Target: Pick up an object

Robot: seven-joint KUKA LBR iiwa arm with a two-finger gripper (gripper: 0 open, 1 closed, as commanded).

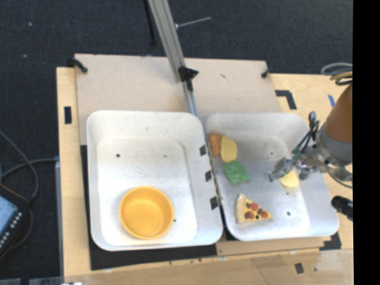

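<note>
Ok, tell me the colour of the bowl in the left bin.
The bowl is yellow-orange, seen in the camera view.

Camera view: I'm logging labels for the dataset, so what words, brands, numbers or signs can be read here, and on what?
None: no readable text on either white bin, the yellow bowl, the pizza slice toy, the arm or the bench.

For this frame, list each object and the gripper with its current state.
yellow bowl: upright, in left bin
pizza slice toy: flat, in right bin
green toy: lying on right bin floor
yellow-orange toy: by right bin's left wall
pale yellow piece: at the gripper, grasp unclear
</note>
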